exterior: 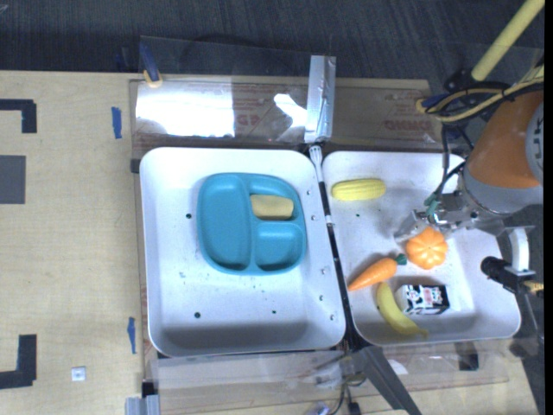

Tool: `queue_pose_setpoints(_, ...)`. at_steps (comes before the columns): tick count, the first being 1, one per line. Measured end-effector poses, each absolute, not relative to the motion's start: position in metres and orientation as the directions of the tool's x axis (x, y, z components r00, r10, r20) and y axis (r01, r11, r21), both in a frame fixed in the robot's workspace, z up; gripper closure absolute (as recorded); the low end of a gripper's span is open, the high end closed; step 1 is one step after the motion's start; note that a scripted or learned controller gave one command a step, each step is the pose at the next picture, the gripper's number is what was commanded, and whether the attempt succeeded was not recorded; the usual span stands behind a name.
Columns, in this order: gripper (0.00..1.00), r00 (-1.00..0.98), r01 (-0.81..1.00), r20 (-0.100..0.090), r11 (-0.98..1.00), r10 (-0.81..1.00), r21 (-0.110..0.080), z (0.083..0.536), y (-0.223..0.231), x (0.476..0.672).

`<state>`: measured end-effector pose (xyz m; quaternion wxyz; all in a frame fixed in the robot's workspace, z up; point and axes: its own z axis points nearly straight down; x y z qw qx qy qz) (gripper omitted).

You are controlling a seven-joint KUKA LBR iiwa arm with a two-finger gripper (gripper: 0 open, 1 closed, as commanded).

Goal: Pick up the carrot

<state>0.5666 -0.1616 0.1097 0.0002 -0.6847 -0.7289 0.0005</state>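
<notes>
Counter (60,232): pale wood, two shallow white bins side by side.

Left bin (173,309): a blue divided plate (233,223) sits near its middle, with a yellow block-like piece (272,207) in the plate's upper right compartment.

Right bin (492,305): the carrot (373,272) lies at the left, near the divider, tilted, its green end up-right toward a small orange pumpkin (427,248). The two look close, perhaps touching. Below the carrot, a banana (393,309) curves along the front of the bin, against a small black-and-white carton (423,298). A yellow corn-like piece (358,189) lies at the bin's upper left.

Arm (510,158): comes in from the right, orange band over the bin's right edge. The gripper (436,214) hangs just above the pumpkin, apart from the carrot. Jaws: cannot tell how wide they stand; nothing seen between them.
</notes>
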Motion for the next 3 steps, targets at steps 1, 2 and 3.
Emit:
queue_pose_setpoints(1,0.00,-0.146,0.989,0.004,0.146,0.989,0.007,0.089,-0.205,0.514)
queue_pose_setpoints(2,0.00,-0.360,0.933,-0.004,0.360,0.933,0.006,0.087,-0.187,0.596)
queue_pose_setpoints(3,0.00,-0.255,0.967,-0.004,0.255,0.967,0.006,0.086,-0.187,0.594)
